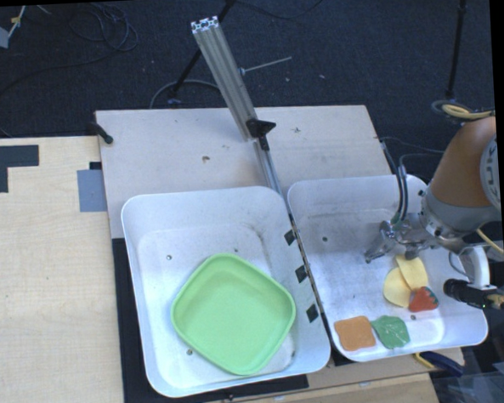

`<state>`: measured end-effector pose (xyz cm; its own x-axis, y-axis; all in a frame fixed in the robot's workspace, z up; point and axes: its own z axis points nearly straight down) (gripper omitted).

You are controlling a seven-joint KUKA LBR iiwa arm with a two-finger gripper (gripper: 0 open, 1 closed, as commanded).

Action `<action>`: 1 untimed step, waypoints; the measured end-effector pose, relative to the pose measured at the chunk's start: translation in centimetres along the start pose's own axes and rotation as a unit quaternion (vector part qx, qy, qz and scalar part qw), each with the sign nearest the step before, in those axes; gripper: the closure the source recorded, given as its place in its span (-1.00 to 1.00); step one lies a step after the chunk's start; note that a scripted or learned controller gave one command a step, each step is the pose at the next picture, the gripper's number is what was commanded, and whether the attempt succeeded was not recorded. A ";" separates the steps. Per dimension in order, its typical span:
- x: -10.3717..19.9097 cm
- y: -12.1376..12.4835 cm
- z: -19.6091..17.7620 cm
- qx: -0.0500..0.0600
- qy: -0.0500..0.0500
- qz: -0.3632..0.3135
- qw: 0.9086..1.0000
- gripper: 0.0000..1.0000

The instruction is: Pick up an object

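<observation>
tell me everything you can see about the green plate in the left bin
The green plate is a light lime-green dish, square with rounded corners and a raised rim, plastic by its look. It lies flat and right side up, turned like a diamond, in the near part of the left bin. It rests on the bin floor, its near corner close to the front wall. Nothing lies on it.

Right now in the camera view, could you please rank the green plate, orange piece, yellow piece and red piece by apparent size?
1. green plate
2. yellow piece, partly hidden
3. orange piece, close to yellow, ranking unsure
4. red piece
</observation>
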<state>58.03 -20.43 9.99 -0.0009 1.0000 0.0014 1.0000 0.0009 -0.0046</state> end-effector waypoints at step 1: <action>-0.1 0.1 -1.3 -0.002 -0.001 0.000 1.000 1.00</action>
<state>58.14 -20.54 11.27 -0.0001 1.0000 -0.0003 1.0000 0.0001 0.0000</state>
